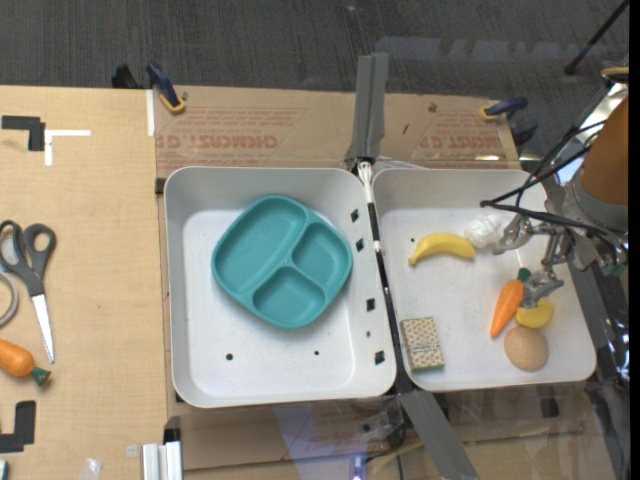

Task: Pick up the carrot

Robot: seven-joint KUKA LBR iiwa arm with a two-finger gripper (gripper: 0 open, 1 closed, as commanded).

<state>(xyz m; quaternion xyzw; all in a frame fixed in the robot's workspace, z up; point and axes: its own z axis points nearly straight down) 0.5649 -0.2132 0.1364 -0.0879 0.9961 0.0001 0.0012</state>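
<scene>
Nearest lies the carrot (506, 308) in the right bin (455, 373), between lemon (535, 315) and banana (442, 248). Above it the gripper (540, 263) spreads wide, holding nothing. Cardboard (260, 133) and dark carpet (250, 18) lie beyond.

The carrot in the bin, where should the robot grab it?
Probably around the carrot's thick upper half, coming from above, fingers across its width. It lies slanted, green top toward the gripper, tip pointing down-left. The lemon and egg crowd its right side, so the left is freer.
</scene>
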